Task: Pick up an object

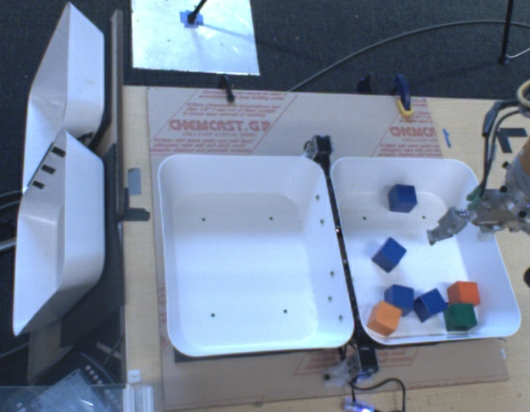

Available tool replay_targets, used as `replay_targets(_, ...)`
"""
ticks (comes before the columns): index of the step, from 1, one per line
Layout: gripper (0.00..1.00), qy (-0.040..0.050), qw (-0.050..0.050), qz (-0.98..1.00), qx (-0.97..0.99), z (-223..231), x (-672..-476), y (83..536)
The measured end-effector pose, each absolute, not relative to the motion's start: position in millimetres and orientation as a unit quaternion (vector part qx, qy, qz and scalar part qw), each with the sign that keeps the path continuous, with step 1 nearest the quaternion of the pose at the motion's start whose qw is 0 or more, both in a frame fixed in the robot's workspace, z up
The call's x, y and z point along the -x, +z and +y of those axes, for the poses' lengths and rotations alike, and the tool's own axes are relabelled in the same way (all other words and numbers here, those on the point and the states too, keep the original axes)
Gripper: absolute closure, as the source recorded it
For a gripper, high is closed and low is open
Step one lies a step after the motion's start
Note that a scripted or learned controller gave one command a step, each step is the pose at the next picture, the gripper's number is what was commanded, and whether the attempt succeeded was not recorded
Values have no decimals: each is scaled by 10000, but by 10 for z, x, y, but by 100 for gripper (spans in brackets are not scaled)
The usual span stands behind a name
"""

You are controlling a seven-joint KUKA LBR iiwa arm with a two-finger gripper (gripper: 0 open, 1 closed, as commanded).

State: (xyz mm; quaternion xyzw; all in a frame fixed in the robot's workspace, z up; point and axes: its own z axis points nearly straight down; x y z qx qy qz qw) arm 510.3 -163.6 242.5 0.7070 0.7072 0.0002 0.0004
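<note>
The right bin point(419, 163) holds several small blocks. One blue block point(402, 197) sits near its far side and another blue block point(389, 254) lies at its middle. Along the near edge are two more blue blocks point(400, 297) point(430, 304), an orange block point(384, 318), a red-orange block point(463, 293) and a green block point(460, 317). My gripper point(462, 230) hangs over the bin's right side, right of the middle blue block. It is open, with nothing between its fingers.
The left bin point(239, 256) lies beside the right one, with a black divider point(334, 230) between them. Two tilted white trays point(59, 187) stand at the far left. A blue clamp point(404, 97) grips the bench's far edge.
</note>
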Motion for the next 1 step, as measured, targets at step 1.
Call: replay_targets(1,0,37,54,7076,-7066,-1561,-5310,1047)
